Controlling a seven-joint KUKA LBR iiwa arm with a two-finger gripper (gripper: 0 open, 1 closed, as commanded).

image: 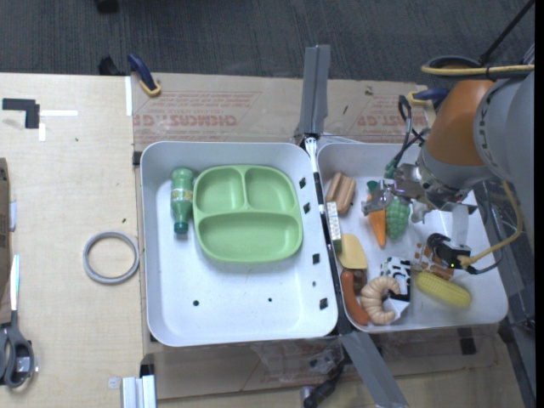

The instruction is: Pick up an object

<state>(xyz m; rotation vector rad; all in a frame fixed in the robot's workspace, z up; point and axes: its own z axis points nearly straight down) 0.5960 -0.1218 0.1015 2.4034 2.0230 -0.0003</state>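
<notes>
- The arm (pixel 476 134) reaches in from the right over the right bin (pixel 493 308), its orange band above the wrist.
- The gripper (pixel 393 195) hangs low over the upper middle of that bin, right above a toy carrot (pixel 377 226) and a knobbly green toy vegetable (pixel 397 219) — the two lie side by side, touching or nearly so.
- Whether the pincer is wide, narrow or gripping anything cannot be told; its tips are lost against the toys beneath.
- Other things in the right bin: a toy hot dog (pixel 341 192) near the upper left corner, a yellow wedge (pixel 353 252) below it, a shrimp (pixel 380 298) and a red sausage (pixel 354 306) at the lower left, a black-and-white piece (pixel 397 272) just above the shrimp, and a corn cob (pixel 441 291) at the lower right.
- The left bin (pixel 246 313) holds a green divided plate (pixel 247 212) with a small green bottle (pixel 181 198) lying just beside its left edge.
- On the bench left of the bins — well apart from them — lie a grey ring (pixel 111 256) and scissors (pixel 15 347).
</notes>
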